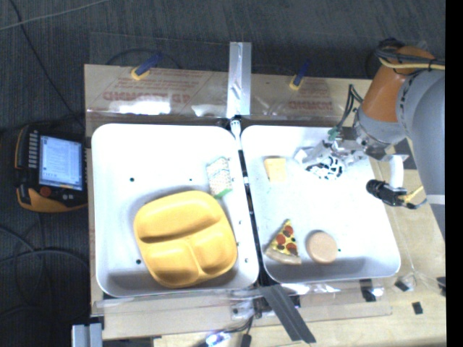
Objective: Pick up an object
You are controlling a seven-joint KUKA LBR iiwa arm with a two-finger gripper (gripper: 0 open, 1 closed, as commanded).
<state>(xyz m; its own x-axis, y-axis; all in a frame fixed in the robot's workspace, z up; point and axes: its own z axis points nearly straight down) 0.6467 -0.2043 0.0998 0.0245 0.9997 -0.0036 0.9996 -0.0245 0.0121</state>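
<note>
- Your claw (327,152) hangs at the right bin's (362,230) far edge; you cannot tell its state.
- The black-and-white object (325,168) lies just beneath; descend squarely, avoiding the bin wall.

I see the gripper (323,156) at two o'clock over the right bin (362,226), with a pizza slice (283,242) and round cookie (322,246) at five o'clock, yellow tray (186,236) at seven.

Left white bin (116,194): yellow divided plastic tray (186,236) near side, small clear packet (219,176) just behind it. Right white bin (362,226): pale yellow block (275,169) far left, black-and-white spotted toy (325,166) far, pizza slice toy (283,242) near, round tan disc (322,246) beside it.
</note>
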